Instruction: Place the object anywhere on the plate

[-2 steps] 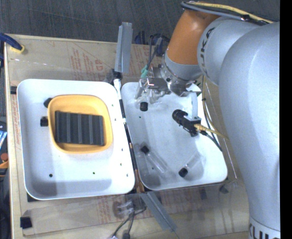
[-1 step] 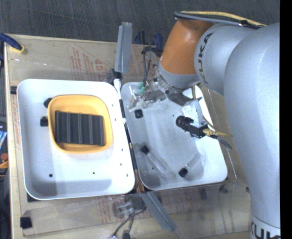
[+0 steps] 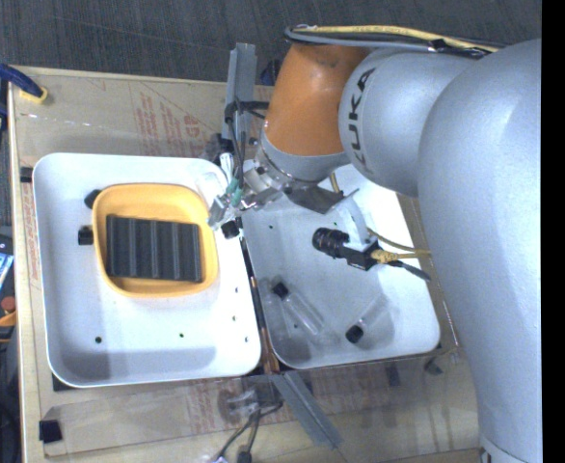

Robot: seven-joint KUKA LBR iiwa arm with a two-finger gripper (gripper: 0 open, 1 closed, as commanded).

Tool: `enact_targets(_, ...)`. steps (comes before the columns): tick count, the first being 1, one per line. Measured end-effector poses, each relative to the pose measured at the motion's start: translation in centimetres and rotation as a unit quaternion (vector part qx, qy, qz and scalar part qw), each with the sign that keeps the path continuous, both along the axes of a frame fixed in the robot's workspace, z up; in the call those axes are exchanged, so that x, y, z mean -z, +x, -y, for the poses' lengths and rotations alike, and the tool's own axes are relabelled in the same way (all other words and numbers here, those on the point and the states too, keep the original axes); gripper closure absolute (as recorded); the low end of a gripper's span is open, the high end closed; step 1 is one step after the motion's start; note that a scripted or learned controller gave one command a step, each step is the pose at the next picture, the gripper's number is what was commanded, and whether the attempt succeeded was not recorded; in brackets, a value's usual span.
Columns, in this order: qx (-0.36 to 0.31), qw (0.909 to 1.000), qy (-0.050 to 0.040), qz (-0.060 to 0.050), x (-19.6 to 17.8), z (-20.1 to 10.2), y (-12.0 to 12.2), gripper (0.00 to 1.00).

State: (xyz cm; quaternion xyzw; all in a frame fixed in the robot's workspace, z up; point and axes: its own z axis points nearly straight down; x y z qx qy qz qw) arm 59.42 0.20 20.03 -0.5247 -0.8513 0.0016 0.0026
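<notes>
The jaws (image 3: 227, 204) hang at the seam between the two bins, just beside the yellow plate's (image 3: 153, 201) right rim; whether they are spread or pinching anything I cannot tell. The plate carries a dark ridged insert (image 3: 155, 249) in the left bin (image 3: 119, 355). The right bin (image 3: 408, 331) holds clear plastic bottles (image 3: 297, 307) with black caps. Both bins rest on the plywood worktop (image 3: 119, 99).

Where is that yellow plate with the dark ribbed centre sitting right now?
The yellow plate lies in the left white bin, toward its upper middle, with the gripper at its right edge.
</notes>
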Motion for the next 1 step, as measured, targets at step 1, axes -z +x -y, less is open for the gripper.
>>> enact_targets(1, 0.001, 1.0, -0.0002, 0.0, -0.01, 0.07, 0.01, 0.0)
